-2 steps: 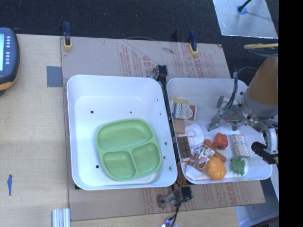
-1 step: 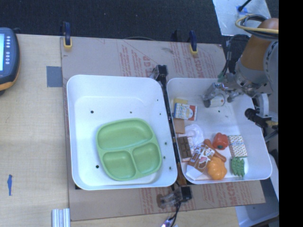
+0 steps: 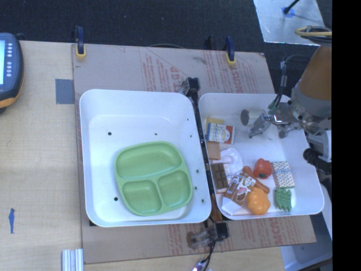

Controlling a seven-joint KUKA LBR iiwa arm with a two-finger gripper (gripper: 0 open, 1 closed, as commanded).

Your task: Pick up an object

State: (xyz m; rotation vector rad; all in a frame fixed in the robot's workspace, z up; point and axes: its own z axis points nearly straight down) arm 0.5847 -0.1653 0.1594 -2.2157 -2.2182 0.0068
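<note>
While the grey arm (image 3: 310, 89) with its orange band reaches in from the right, its two-finger gripper (image 3: 260, 126) hovers over the upper part of the right white bin (image 3: 316, 205), fingers spread apart with nothing between them. Below and left of the gripper lie the candidate objects: a small printed carton (image 3: 219, 132), a crumpled white wrapper (image 3: 231, 160), an orange-red toy (image 3: 262, 167), a yellow-orange fruit (image 3: 258, 202), a green item (image 3: 283, 199) and a patterned packet (image 3: 283, 175). Farther left, a green divided plate (image 3: 153, 176) sits in the left white bin (image 3: 98, 109).
</note>
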